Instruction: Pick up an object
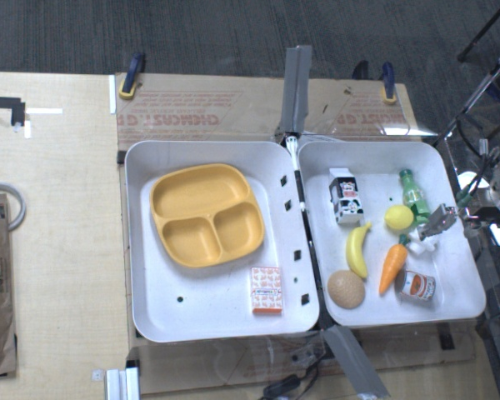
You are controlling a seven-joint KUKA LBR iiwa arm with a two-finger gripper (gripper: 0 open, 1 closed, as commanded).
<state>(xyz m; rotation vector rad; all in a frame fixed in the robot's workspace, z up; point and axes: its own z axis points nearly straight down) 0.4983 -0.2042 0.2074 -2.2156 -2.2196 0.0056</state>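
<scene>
Now we see our gripper [437,221] low over the right bin [375,150], beside the lemon [398,217] and above the carrot [391,267]; we cannot tell its state. Banana [357,251] lies further left.

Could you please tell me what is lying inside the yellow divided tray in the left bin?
Nothing shows inside the yellow divided tray; all three compartments look bare. The bin floor beneath it is covered. A small red-and-white carton lies outside it, nearer the camera.
</scene>
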